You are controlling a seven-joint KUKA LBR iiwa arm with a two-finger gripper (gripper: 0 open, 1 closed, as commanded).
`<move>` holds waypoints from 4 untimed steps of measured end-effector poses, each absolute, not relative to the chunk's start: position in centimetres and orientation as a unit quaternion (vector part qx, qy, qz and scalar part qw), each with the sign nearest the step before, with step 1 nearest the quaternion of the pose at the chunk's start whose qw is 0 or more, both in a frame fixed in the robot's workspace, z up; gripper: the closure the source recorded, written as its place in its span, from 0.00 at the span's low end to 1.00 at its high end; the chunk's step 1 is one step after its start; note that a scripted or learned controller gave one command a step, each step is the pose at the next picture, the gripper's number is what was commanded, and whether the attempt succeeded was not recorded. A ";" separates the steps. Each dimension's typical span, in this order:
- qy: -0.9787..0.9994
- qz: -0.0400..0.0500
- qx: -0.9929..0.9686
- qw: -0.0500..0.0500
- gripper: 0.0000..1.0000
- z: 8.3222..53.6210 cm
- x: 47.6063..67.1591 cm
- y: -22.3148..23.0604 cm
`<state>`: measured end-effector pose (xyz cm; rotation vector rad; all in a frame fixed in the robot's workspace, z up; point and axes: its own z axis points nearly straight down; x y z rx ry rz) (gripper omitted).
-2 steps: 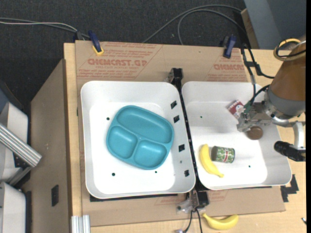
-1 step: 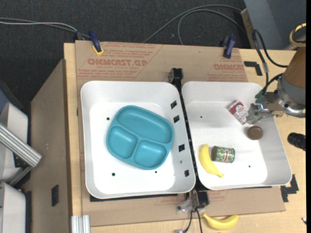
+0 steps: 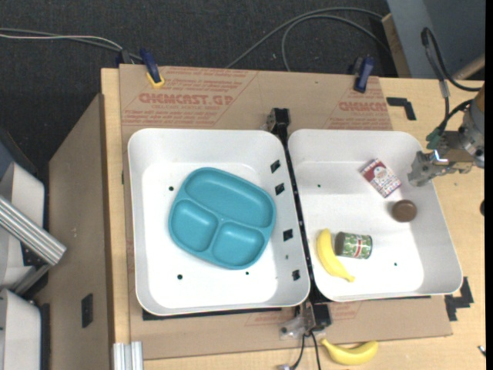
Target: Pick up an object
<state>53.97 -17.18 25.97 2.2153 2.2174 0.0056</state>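
The right bin (image 3: 431, 272) holds a yellow banana (image 3: 331, 257), a small green-labelled can (image 3: 354, 245) lying beside it, a round brown object (image 3: 404, 210) and a small red and white box (image 3: 380, 178). My gripper (image 3: 431, 160) hangs at the far right, over the right bin's right rim, about level with the red and white box. I see nothing held in it.
The left bin (image 3: 146, 206) holds a teal divided plate (image 3: 222, 217). A second banana (image 3: 353, 351) lies on the cardboard in front of the bins. Clamps (image 3: 154, 74) and cables sit at the bench's far edge.
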 end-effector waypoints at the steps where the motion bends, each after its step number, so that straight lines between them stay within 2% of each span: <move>1: 0.709 0.001 0.705 -0.002 1.00 26.4 53.3 -11.9; 2: 0.709 0.000 0.705 -0.002 1.00 25.7 52.9 -7.6; 4: 0.709 -0.001 0.705 -0.003 1.00 22.5 52.4 3.8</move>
